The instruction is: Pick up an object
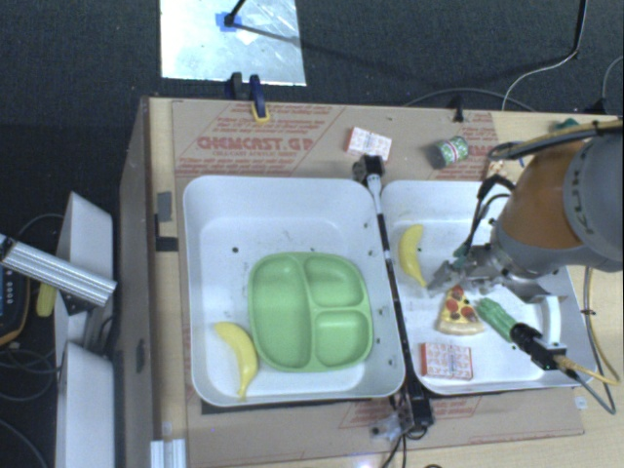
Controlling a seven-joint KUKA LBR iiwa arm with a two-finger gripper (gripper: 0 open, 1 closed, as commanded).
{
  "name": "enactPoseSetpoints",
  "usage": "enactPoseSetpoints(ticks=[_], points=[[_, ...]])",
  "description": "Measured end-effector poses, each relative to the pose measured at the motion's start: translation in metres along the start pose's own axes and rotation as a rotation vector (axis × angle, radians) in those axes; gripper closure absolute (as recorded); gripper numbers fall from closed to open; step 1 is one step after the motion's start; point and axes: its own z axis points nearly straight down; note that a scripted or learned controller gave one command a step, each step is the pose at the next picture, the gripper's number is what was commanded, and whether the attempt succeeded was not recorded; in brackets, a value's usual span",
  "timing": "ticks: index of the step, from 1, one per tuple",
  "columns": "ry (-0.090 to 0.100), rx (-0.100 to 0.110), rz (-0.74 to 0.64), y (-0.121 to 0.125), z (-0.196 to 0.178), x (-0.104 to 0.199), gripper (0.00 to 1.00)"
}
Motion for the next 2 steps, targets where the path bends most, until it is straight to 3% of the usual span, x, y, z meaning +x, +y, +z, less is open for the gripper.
enactPoseSetpoints(ticks=[1,2], points=[[0.001,0.005,0.0,-0.018,0.011,-0.004,0.0],[-0.001,0.001,0.0,-0.021,-0.069,-0.011,0.0]])
